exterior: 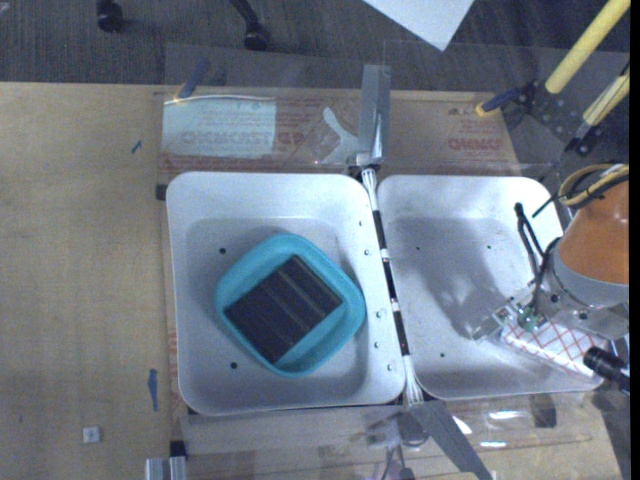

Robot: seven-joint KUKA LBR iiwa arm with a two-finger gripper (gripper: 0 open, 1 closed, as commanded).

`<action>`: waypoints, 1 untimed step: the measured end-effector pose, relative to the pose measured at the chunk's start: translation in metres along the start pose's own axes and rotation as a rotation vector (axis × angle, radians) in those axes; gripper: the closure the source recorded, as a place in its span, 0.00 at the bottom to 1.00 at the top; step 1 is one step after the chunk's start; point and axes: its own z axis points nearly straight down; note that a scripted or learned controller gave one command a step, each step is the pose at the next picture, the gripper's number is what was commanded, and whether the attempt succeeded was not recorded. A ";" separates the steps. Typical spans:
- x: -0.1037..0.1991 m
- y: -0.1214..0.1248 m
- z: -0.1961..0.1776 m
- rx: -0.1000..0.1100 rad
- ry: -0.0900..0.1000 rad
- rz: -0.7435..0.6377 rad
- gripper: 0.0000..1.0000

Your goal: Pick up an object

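Note:
A teal square dish (291,303) with a dark ridged insert lies tilted in the middle of the left bin (200,218). In the right bin (450,218), a flat white item with a red grid pattern (548,346) lies against the right front wall. My gripper (508,320) hangs low over that item's left end, under the arm's orange band (600,238). The arm's body hides part of the item and where the gripper meets it.
A metal divider strip (388,288) runs between the two bins. Black cables (530,233) loop off the wrist over the right bin. Taped plastic sheets (220,128) lie on the bench behind the bins, and yellow-handled tools (590,33) stand at the back right.

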 end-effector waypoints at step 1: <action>-0.001 0.000 -0.009 -0.002 -0.002 0.002 1.00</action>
